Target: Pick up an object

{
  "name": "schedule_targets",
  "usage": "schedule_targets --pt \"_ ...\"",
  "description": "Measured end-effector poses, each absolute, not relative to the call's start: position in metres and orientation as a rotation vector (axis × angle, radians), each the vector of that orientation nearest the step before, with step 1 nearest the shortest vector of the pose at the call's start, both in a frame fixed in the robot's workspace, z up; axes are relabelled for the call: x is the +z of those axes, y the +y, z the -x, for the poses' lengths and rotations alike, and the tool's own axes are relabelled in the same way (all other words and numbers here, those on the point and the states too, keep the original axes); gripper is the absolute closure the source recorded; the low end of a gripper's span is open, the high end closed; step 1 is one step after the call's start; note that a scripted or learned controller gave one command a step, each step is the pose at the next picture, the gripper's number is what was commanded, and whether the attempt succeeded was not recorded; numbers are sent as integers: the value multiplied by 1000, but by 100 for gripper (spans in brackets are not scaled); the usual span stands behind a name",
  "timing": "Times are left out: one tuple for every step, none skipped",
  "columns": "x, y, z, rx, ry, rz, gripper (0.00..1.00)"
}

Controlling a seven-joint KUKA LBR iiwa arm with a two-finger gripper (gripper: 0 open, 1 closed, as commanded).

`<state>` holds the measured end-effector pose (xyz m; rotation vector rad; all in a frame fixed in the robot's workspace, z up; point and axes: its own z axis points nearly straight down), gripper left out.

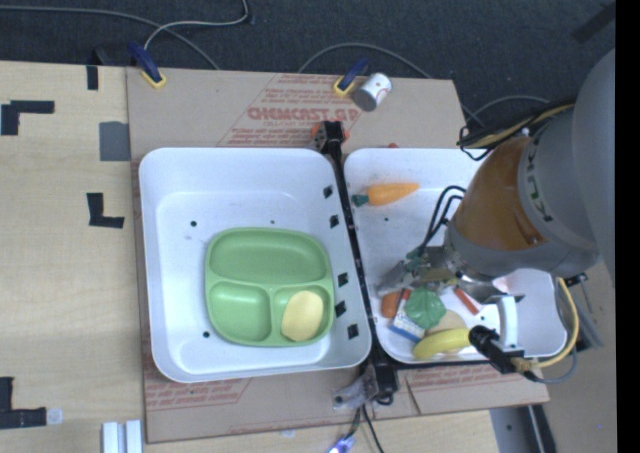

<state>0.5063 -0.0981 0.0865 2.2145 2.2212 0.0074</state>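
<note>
Two shallow white bins sit side by side on the tabletop [60, 241], atop a brown cardboard sheet [290, 121].

Item 1, arm [520, 211]: grey with orange band, reaching in from the right and hanging low over the right bin [440, 166]. Its bulk covers much of that bin's middle. The tool [425, 271] appears to be down among the clutter; whether it is apart or together cannot be told.

Item 2, left bin [165, 191]: holds a green divided tray [265, 276] with a pale yellow rounded piece [303, 314] in its lower right compartment. Well apart from the tool.

Item 3, right bin contents, the likely pick candidates: an orange carrot [392, 193] lying alone near the top; below it, a tight cluster of a green leafy item [425, 307], a yellow banana [442, 343], a small printed packet [404, 325] and red-orange bits [392, 301], touching or overlapping one another.

Risks, as judged: crowding in the cluster may let the tool close on two pieces, nudge one aside, or catch only an edge, so the piece slips on lifting. The banana's curved skin and the soft green item look poor for a firm hold. The bin's lower wall, just beside the cluster, leaves little room.

Item 4, smalls: a black cable [445, 216] looping beside the wrist could snag; blue-yellow clamps [148, 66] and a small white cylinder [372, 91] rest at the cardboard's far edge.
</note>
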Motion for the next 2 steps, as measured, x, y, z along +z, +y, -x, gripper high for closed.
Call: schedule_targets --pt "94 -96 -486 -2 2225 -2222 0" --pt "86 -96 -517 1 2221 -2220 0"
